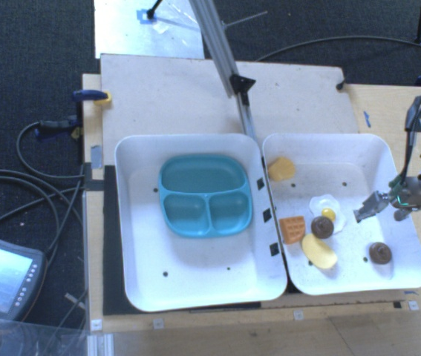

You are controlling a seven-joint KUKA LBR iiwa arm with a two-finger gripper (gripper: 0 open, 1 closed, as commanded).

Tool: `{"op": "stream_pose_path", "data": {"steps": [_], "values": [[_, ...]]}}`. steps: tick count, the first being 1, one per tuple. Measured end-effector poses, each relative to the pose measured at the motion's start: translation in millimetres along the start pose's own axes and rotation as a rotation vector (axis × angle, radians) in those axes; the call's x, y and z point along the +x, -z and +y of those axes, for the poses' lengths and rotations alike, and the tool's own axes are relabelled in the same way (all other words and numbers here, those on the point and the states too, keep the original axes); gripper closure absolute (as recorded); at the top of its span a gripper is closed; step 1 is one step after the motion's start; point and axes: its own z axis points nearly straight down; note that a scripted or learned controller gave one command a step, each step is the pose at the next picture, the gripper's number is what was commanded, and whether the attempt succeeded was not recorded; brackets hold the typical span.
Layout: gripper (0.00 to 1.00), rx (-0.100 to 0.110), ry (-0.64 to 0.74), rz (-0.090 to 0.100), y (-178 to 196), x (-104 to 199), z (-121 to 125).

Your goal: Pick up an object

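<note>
Viewpoint: I look down from one fixed camera above the worktop (195, 87), at a slant.
Facing: my view tilts toward the left bin (139, 265) and right bin (359, 150), side by side.
Range: far enough that I see both bins whole, plus floor around them.
Arm entry: from my right edge.

floor (32, 43) — dark carpet | bench (165, 95) — pale board | cables (28, 162) at left

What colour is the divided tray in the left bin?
The divided tray is teal blue, seen plainly in the camera view, inside the white left bin.
</note>
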Motion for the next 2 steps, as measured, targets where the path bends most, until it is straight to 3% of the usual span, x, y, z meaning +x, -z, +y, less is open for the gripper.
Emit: {"op": "stream_pose_path", "data": {"steps": [1,2], "values": [[0.00,-0.001,-0.002,0.000,0.2,0.0,0.1],[0.00,0.004,-0.004,0.001,-44.3,-4.1,6.0]]}}
